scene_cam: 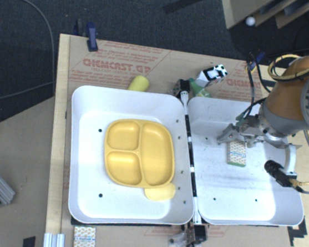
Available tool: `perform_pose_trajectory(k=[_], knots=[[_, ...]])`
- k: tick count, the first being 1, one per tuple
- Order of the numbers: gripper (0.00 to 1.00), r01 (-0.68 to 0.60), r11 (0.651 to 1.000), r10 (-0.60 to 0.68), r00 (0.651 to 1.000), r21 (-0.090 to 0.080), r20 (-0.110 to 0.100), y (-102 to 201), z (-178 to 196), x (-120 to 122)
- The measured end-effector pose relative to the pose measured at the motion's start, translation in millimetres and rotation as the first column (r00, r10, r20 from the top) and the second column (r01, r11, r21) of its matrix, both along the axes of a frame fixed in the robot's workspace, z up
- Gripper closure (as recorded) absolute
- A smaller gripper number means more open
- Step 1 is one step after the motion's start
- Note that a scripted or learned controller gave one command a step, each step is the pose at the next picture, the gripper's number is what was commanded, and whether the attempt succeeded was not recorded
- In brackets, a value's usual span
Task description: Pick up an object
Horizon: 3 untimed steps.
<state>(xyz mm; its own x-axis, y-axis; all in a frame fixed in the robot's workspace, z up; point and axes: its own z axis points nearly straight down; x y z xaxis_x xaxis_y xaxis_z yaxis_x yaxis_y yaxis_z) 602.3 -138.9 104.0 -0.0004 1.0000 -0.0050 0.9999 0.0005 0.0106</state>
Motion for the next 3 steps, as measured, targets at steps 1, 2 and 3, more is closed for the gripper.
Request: perform_pose_trajectory(k=[1, 2, 3], knots=[[0.00, 0.001, 1.000, -0.001, 1.000, 0.006, -0.014, -4.1, -20.1, -29.6], [1.00, 0.001, 1.000, -0.001, 1.000, 0.006, -0.011, -3.8, -9.6, -28.7], [1.00, -0.001, 1.000, 0.002, 1.000, 0.006, -0.009, 64.7, 81.4, -15.5]])
